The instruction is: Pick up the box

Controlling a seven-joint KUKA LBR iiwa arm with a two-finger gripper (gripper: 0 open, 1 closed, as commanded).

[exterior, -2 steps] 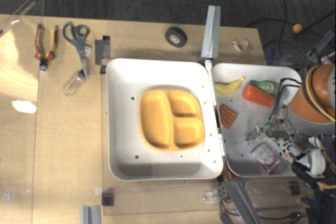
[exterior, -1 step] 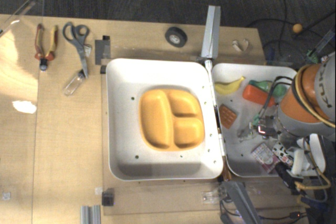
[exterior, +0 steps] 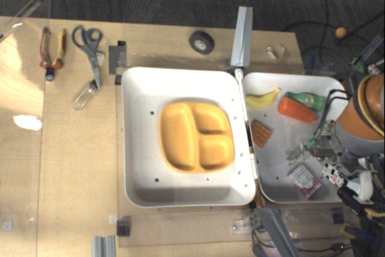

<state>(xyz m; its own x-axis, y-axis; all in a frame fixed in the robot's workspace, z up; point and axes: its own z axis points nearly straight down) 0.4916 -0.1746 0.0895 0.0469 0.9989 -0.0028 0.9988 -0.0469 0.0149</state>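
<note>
Purple-patterned, the box [exterior: 303,180] lies flat in the right bin [exterior: 271,186], just below and left of your jaws [exterior: 319,144]. You cannot tell whether the jaws are parted or clenched.

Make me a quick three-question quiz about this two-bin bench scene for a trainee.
1. True or false: the yellow tray lies in the right bin.
2. Which lies nearest the banana? A) carrot B) scissors C) tape roll
3. Fill in: the small patterned box lies in the ___ bin, below the gripper.

Key: 1 false, it lies in the left bin; 2 A; 3 right.
</note>
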